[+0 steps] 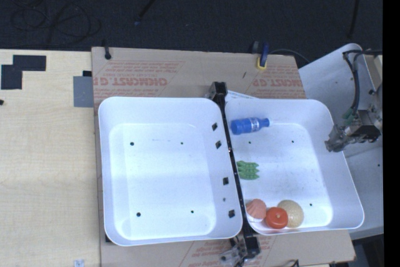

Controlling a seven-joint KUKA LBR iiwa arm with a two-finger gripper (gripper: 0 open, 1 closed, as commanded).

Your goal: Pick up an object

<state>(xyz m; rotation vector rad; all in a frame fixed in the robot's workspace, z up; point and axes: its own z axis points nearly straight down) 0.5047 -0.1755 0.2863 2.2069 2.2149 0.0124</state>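
Observation:
The right bin (317,106) holds several small objects. A blue bottle (249,125) lies on its side near the bin's far left corner. A small green object (247,170) rests by the left wall. In the near corner a red round piece (276,217), a beige round piece (292,212) and a pinkish piece (255,208) are bunched together. My gripper (338,142) hangs just outside the right bin's right rim, apart from all the objects, with nothing visibly in it.
The left bin (109,134) stands beside the right one, joined by a black clamp strip (226,153). Both sit on a cardboard sheet (175,75). A yellow and blue clamp (262,57) stands at the back. A wooden benchtop (44,166) lies to the left.

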